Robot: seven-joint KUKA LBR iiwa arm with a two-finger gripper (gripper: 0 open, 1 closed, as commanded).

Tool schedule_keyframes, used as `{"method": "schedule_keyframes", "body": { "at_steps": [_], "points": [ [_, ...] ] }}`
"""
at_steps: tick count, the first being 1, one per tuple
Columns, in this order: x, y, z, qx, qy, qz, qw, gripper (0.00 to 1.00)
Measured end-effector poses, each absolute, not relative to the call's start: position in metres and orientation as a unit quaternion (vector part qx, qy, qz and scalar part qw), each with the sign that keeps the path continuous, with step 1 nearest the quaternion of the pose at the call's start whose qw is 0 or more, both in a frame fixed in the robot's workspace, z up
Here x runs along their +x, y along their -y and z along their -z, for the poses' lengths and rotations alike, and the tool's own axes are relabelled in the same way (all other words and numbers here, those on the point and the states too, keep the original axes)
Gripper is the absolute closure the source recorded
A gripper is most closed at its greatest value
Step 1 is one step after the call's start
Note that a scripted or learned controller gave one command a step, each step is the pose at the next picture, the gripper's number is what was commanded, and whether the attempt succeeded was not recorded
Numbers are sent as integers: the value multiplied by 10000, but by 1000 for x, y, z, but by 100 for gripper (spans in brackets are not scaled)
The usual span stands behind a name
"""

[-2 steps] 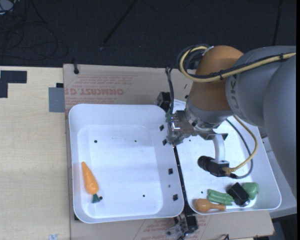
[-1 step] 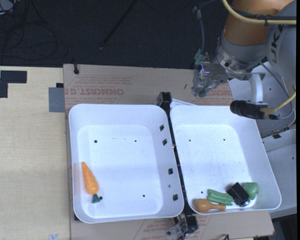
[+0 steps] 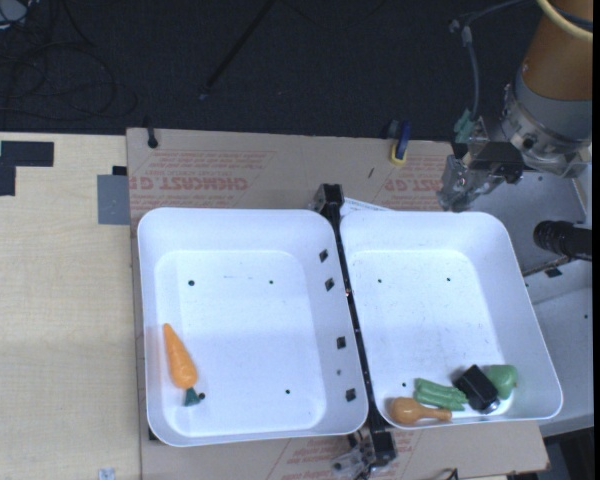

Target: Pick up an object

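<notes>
An orange toy carrot (image 3: pixel 179 356) with a small green top lies near the front left corner of the left bin (image 3: pixel 143 298). In the front right corner of the right bin (image 3: pixel 525 283) several items lie bunched together: a green pea pod (image 3: pixel 439 394), a black block (image 3: pixel 476 388), a green rounded piece (image 3: pixel 503 376) and a tan pear-shaped toy (image 3: pixel 417 411). My gripper (image 3: pixel 458 190) hangs above the bench just beyond the right bin's back edge, away from every object and with nothing visibly in it.
Both bins rest on a cardboard sheet (image 3: pixel 240 173). A black divider strip (image 3: pixel 342 308) runs between them. A small blue and yellow clip (image 3: pixel 399 141) stands behind the right bin. A black cylinder (image 3: pixel 565 238) sticks out at the right. Cables hang behind the arm.
</notes>
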State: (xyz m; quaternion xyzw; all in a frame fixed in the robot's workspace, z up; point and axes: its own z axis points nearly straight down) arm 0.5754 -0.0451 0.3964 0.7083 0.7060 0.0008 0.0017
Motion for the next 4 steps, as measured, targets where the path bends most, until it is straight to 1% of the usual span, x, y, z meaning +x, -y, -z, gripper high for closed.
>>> {"method": "schedule_keyframes", "body": {
  "at_steps": [1,2,3,4],
  "points": [
    [548,110,-344,7096,-7046,32,-19,100],
    [512,130,-322,7078,-7064,20,-22,100],
    [474,189,-308,7088,-7054,16,-15,100],
    [476,168,-299,7066,-7076,7,-17,100]
  ]
}}
